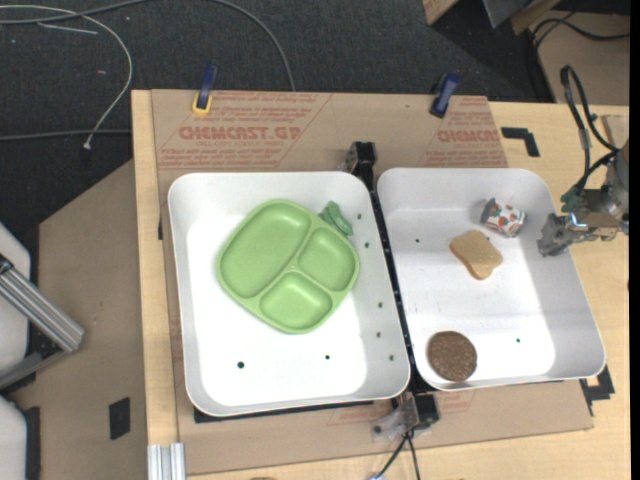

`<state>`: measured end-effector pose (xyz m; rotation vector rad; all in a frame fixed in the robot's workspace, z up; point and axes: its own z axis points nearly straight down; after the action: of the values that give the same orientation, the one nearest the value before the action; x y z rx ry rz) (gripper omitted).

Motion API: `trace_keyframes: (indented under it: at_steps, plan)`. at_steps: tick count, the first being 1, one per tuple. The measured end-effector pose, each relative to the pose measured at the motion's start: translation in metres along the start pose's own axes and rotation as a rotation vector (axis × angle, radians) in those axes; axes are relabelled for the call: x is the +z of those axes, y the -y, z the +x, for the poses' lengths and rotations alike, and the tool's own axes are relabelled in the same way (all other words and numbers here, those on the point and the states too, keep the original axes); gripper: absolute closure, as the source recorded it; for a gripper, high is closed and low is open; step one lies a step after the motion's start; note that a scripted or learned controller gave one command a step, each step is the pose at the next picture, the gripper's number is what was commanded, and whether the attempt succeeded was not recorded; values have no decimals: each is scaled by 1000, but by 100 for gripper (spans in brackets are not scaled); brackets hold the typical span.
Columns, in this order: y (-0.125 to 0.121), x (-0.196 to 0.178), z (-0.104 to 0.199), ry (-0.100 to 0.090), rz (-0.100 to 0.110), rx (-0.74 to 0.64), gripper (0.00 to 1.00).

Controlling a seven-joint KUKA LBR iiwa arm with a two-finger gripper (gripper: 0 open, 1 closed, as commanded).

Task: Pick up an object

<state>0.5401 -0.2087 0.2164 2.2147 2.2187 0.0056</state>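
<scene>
In the right bin [545, 363] lie three things: a small crumpled patterned object [503, 217] near the back, a tan bread-like slice [476, 254] in the middle, and a round brown disc [452, 355] at the front left corner. The gripper [558, 235] sits at the bin's right rim, level with the patterned object and about a hand's width to its right. Nothing shows between its fingers. In the left bin [200, 368] rests a green divided plate [288, 265], with a small dark green piece [337, 217] at its back right edge.
Both bins stand on a cardboard sheet [260, 133] held by blue clamps [206, 88] at the back. Black brackets [361, 157] sit between the bins at back and front. Cables hang at the far right near the arm.
</scene>
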Motion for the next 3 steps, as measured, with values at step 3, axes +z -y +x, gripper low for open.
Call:
trace_keyframes:
  at_steps: [3]
  plan:
    - [-33,-7,101,-5,9,-5,100]
